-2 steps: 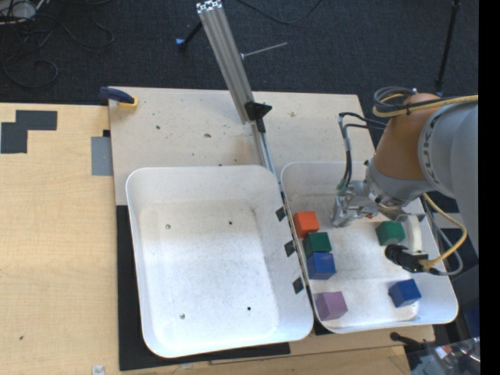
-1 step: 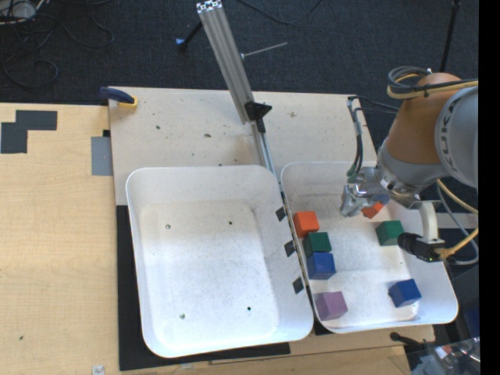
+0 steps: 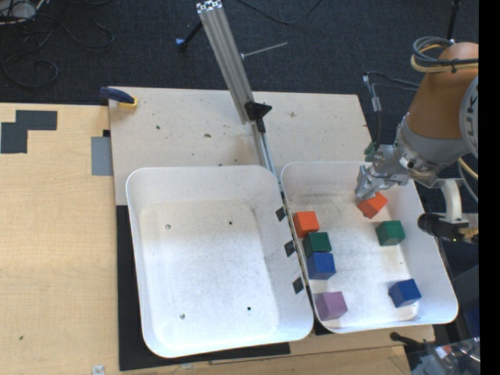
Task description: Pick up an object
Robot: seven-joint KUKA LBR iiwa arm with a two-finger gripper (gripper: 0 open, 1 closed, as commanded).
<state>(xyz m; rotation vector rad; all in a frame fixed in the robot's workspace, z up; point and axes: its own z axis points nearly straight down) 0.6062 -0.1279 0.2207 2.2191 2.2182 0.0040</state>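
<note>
In the right bin [image 3: 437, 280], my gripper [image 3: 373, 192] hangs over the far part, pointing down. A red-orange block [image 3: 373, 205] sits tilted between its fingertips, and the fingers are closed on the block's upper part. Along the right bin's left wall lie an orange block [image 3: 305, 223], a dark green block [image 3: 317, 243], a blue block [image 3: 321, 265] and a purple block [image 3: 331, 304]. A green block [image 3: 389, 232] lies just below and right of the gripper. Another blue block [image 3: 404, 292] rests near the bin's front right corner.
The left bin [image 3: 203, 264] stands beside the right one, with black clips on the shared wall. An aluminium bar [image 3: 230, 61] slants up from behind the bins. The arm's grey and orange body [image 3: 441, 108] rises at the right, with cables around it.
</note>
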